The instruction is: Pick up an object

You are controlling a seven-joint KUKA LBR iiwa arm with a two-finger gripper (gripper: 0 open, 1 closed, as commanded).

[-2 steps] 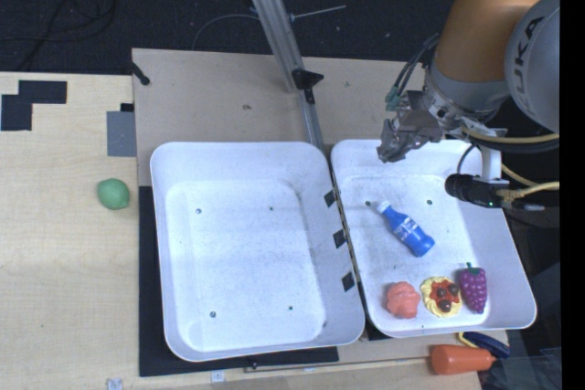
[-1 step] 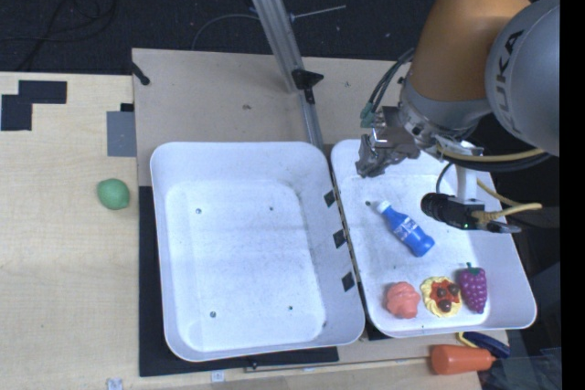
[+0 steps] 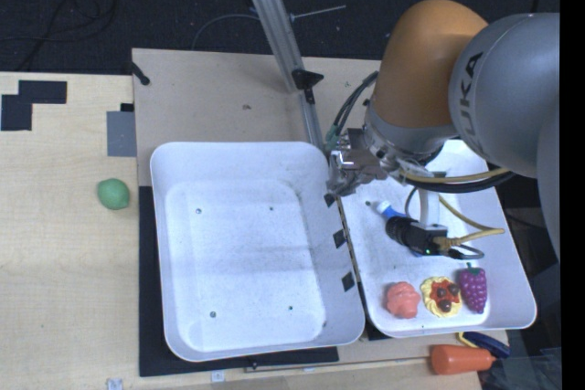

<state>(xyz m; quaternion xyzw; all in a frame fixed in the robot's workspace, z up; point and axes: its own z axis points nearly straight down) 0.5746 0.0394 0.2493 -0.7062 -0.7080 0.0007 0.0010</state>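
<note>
The gripper [image 3: 352,167] (open or closed, I cannot tell) sits half-hidden under the arm [image 3: 475,78], above the right bin [image 3: 512,310].

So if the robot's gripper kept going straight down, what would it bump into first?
Probably the bare white floor of the right bin, near the divider between the bins. The gripper hangs over that edge, though depth is hard to judge here.

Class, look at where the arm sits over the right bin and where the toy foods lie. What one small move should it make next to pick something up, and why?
Probably shift the gripper toward the bin's near edge. It hangs over the far left part of the right bin, while the pink toy, yellow toy and purple grapes sit clustered along the near edge. The pink toy is the leftmost, so it looks the easiest target.
</note>
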